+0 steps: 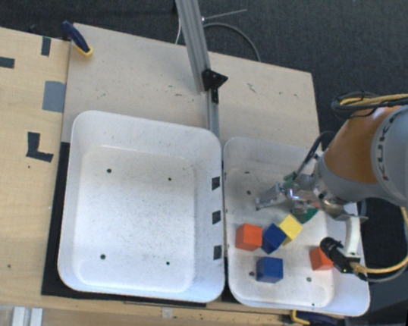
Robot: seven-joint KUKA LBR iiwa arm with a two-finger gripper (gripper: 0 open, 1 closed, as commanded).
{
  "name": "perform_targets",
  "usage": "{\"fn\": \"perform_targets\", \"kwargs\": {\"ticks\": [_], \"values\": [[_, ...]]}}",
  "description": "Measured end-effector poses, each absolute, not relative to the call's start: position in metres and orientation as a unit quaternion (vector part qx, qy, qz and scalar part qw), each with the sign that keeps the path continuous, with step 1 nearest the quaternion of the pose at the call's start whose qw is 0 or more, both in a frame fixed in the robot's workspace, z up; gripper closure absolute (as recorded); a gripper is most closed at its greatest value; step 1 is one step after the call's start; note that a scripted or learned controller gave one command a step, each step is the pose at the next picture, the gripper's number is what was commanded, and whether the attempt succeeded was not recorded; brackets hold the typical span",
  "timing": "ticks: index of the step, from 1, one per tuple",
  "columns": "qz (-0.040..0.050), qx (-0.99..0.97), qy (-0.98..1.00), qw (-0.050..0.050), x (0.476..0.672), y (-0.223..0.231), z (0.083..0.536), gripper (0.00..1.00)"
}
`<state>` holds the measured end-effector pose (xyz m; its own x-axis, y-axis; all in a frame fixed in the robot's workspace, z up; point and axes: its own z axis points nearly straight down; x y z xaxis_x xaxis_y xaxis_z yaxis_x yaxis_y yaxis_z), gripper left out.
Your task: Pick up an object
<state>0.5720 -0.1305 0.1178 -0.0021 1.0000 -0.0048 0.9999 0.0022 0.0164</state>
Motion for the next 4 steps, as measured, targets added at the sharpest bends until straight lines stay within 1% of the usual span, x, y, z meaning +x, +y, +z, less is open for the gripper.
{"fn": "perform_targets", "kwargs": {"ticks": [1, 2, 3, 4], "values": [[-0.0006, 0.706, 0.708, -0.001, 0.567, -0.129, 0.119, 1.00], [0.0011, 0.707, 0.708, 0.002, 0.577, -0.130, 0.168, 1.00], [0.0015, 0.706, 0.708, 0.002, 0.572, -0.127, 0.228, 1.00], [-0.0016, 0.707, 0.707, -0.001, 0.571, -0.126, 0.204, 1.00]]}}
